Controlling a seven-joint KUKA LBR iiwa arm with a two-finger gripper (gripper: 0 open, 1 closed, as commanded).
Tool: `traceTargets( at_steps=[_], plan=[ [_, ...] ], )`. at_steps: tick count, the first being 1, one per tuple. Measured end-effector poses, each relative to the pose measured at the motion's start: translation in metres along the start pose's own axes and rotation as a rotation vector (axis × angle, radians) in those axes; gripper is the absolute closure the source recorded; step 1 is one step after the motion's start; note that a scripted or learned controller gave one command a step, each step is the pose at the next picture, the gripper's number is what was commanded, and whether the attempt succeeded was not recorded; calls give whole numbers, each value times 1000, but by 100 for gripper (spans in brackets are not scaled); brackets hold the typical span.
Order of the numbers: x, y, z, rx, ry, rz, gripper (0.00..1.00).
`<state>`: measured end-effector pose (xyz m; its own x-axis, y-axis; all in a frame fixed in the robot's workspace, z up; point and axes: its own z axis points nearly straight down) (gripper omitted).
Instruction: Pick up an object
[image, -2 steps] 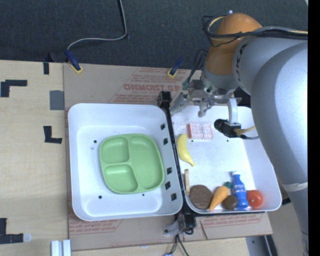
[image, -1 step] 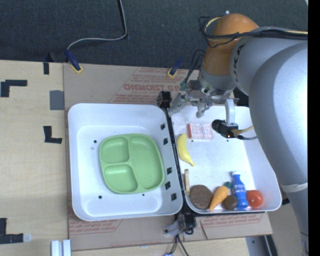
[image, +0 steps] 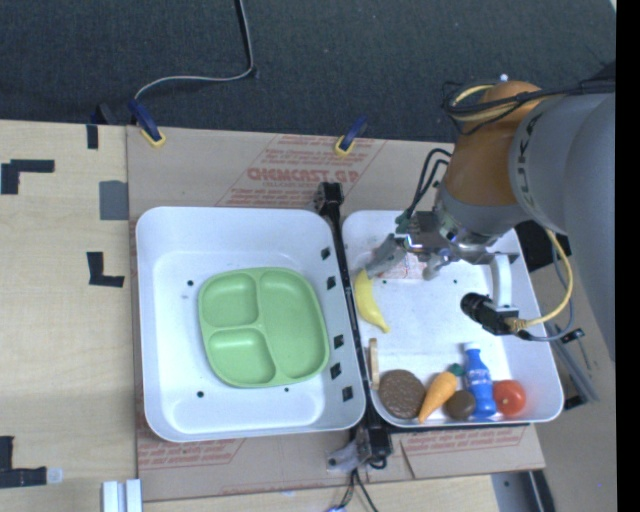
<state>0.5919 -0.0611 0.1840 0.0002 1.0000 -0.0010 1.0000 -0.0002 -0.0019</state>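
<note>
My gripper (image: 410, 260) hangs over the back part of the right bin (image: 540, 345), open, its two grey fingers (image: 383, 258) spread with only bin floor showing between them. A yellow banana (image: 370, 303) lies just in front of the left finger, against the bin's left wall. Along the front of the right bin sit a brown round cookie (image: 401, 392), an orange carrot (image: 437, 395), a small brown piece (image: 460, 405), a blue bottle (image: 477, 380) and a red tomato (image: 510, 397).
The left bin (image: 160, 240) holds a green divided plate (image: 264, 325). A black divider (image: 340, 290) runs between the bins. The arm's grey and orange body (image: 500, 150) and its black cables (image: 560, 290) overhang the right bin's back right.
</note>
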Motion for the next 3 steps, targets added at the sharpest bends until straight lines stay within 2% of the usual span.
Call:
traceTargets(
  at_steps=[1,2,3],
  plan=[
    [24,24,0,0,1,-2,0],
    [-38,73,93,-11,-2,-1,0],
    [-37,79,94,-10,-3,-1,0]
  ],
)
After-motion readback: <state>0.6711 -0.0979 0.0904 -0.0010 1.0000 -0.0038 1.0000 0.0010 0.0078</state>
